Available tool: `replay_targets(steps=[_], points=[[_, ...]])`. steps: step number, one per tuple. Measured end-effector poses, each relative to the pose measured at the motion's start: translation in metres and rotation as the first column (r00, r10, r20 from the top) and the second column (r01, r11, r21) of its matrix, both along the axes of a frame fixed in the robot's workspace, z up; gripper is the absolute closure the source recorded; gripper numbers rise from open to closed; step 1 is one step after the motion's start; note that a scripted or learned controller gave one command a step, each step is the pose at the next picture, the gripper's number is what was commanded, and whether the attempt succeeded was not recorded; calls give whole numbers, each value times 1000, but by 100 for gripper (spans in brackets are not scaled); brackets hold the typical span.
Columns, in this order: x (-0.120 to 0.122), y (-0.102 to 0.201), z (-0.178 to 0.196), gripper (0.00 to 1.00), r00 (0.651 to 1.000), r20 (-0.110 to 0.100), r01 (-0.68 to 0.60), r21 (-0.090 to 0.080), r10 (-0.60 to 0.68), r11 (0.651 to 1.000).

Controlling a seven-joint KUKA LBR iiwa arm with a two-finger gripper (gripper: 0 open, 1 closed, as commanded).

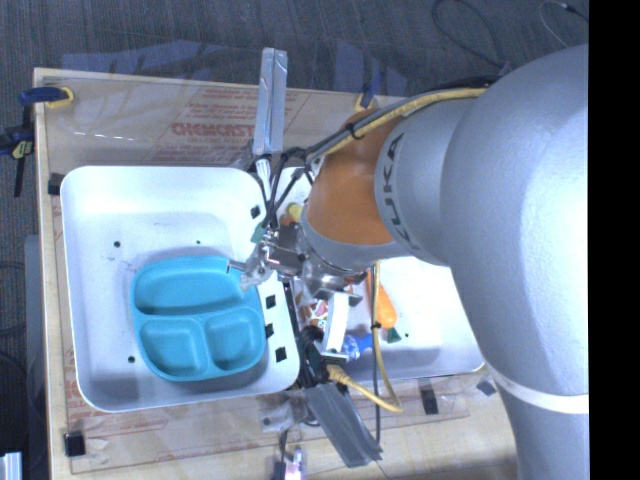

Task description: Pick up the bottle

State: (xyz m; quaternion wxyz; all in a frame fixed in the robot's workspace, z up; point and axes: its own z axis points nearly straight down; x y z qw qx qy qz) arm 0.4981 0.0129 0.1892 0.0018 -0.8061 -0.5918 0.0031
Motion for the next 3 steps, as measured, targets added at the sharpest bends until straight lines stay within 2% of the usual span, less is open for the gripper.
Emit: replay_targets(steps=[1,2,3], points=[[-21,55,119,0,947,4,322,0,-322,947],[-15,76,0,0,894,-1,448,-5,-448,894],[49,109,-42,0,842,-1,539,-6,-539,842]])
